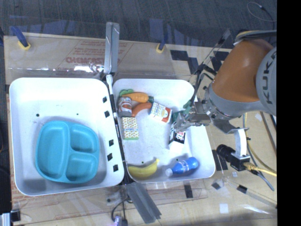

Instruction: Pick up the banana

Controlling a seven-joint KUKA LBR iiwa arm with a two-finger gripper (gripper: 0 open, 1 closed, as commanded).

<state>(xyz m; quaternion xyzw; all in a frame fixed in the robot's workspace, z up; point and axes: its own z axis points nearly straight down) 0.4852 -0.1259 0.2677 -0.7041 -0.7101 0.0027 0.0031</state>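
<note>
The pincer hung over the right part of the right bin, reaching in from the right under the grey wrist and the orange band of the arm. Whether its fingers stood apart or together could not be told, since the wrist body covered them from above; nothing showed between them. Just below it lay a small black-and-white packet, close enough that the pincer seemed aimed there or merely passing over, not at the fruit.

To the left of the pincer a white carton with a red and green label lay tilted, and beyond that an orange carrot and a second orange piece rested at the far-left part of the bin, beside a small can. A patterned yellow-green pack lay flat along the left wall.

The banana lay at the near edge of the right bin, toward its near-left corner, curved side down and pressed close to the near wall, well apart from the pincer. A blue bottle lay on its side just to the right of it. That spot against the wall probably left little room for a finger on the near side, so a grasp would likely need to come across the fruit's width.

The left bin held a blue divided tray, which played no part in the task.
</note>
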